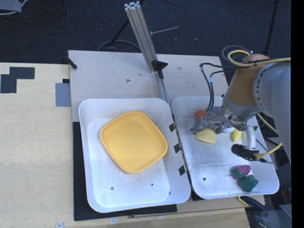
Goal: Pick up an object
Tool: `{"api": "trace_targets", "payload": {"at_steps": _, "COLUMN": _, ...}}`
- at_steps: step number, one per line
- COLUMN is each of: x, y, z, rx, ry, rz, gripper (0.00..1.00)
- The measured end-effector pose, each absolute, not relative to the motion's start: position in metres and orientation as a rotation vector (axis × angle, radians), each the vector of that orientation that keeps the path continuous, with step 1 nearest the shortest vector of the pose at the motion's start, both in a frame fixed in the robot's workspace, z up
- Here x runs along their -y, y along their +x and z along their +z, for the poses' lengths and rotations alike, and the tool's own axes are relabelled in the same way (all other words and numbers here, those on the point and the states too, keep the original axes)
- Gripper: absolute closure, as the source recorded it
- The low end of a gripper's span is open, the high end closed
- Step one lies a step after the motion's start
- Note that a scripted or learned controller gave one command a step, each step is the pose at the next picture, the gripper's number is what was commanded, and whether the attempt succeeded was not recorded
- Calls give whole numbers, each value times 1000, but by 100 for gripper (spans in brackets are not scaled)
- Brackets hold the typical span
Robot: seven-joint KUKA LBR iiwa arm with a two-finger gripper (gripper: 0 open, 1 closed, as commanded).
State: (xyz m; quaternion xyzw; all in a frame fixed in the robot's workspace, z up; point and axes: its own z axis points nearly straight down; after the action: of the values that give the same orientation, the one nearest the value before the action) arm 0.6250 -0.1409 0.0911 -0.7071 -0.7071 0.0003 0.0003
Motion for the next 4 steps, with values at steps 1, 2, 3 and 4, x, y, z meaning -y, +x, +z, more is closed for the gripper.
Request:
{"api": "trace_targets", "payload": {"at_steps": 1, "x": 142, "y": 626, "z": 104, "rx": 2223, "ry": -2225, "rz": -3, "gripper": 100}}
{"api": "trace_targets", "payload": {"at_steps": 2, "x": 147, "y": 628, "z": 165, "rx": 2223, "ry": -2226, "rz": -4, "gripper": 100}}
{"api": "trace_targets", "payload": {"at_steps": 3, "x": 150, "y": 630, "z": 207, "rx": 2222, "ry": -2224, "rz": -2, "gripper": 100}}
{"api": "trace_targets", "payload": {"at_steps": 4, "x": 151, "y": 637, "z": 252, "rx": 2223, "ry": -2224, "rz": -3, "gripper": 100}}
